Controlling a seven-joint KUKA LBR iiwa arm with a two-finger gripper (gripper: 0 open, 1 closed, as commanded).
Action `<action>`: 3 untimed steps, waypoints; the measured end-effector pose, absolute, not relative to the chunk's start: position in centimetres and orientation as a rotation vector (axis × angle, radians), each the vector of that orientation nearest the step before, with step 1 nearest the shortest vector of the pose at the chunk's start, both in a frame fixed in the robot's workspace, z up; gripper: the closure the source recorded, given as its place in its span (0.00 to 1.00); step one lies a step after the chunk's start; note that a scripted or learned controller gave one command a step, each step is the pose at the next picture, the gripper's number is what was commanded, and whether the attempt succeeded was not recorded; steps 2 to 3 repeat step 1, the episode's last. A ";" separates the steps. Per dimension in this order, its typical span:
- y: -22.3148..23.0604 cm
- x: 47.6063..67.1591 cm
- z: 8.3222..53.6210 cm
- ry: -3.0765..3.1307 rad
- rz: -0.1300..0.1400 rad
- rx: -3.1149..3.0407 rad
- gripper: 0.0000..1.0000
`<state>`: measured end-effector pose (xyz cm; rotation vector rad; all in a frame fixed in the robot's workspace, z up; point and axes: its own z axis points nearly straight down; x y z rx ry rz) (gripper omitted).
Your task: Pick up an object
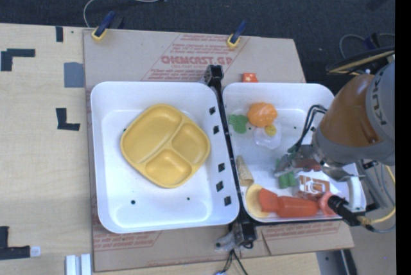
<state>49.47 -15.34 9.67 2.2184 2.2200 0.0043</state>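
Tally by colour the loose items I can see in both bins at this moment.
Yellow: 2, plate and dish
Orange: 1, ball
Red: 1, carrot-like piece
Green: 1, scrap
Tan: 1, stick
Clear: 1, wrapper
Total: 7; more may lie hidden under the arm.

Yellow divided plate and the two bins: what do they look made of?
The yellow plate looks like moulded plastic, matte, with smooth rounded compartment ridges. The left bin and right bin look like white plastic with a slight sheen and rounded rims. Likely, not certain.
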 end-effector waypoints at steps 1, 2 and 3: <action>-7.3 52.2 18.9 2.230 0.010 2.207 1.00; -7.3 52.2 18.9 2.230 0.010 2.207 1.00; -7.3 52.2 18.9 2.230 0.010 2.207 1.00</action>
